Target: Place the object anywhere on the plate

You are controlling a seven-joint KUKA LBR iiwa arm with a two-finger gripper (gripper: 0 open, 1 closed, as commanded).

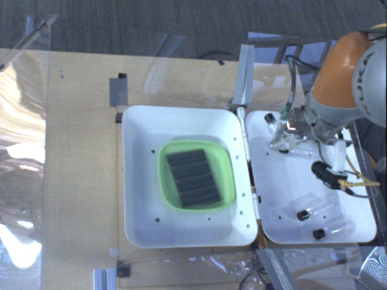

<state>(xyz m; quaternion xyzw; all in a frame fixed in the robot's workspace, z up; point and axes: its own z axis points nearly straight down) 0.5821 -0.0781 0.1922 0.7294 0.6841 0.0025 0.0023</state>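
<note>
On the wooden tabletop [72, 180] we see the left bin [139, 222] holding a green plate [225, 174], and on it lies a dark ribbed rectangular object [193, 178], its long axis running far-left to near-right. In the right bin [284, 186] we see two clear tubes with black caps [314, 210] near the front. The gripper [285, 139] hangs over that bin's far-left corner; we cannot tell its state. The arm [344, 77] shows part of "KUKA".

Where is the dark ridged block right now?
The dark ridged block lies on the green plate in the left white bin, left of the divider between the bins.
</note>
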